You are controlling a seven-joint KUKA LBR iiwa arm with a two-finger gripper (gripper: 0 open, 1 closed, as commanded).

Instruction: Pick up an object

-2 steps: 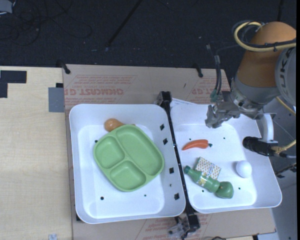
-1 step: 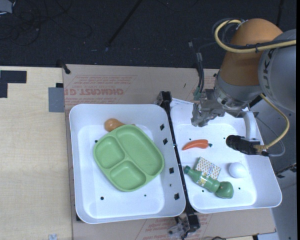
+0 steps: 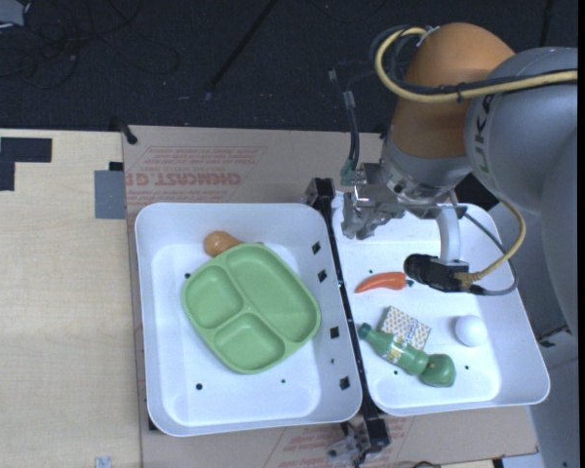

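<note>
I cannot tell how the jaws of the gripper [image 3: 363, 224] stand, hanging over the right bin's [image 3: 512, 383] far left corner. Left bin [image 3: 166, 398]: green divided plate [image 3: 251, 306], orange ball [image 3: 217, 243]. Right bin: green bottle [image 3: 407, 355], patterned packet [image 3: 407, 326], orange carrot [image 3: 381, 283], white egg [image 3: 470, 331].

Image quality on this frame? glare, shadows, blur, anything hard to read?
Camera view: lighting even, shadows soft under the green divided plate; white bins bright, near blown out, so the white ball barely stands out; gripper slightly soft, its fingers unreadable; background above the bench dark.
</note>
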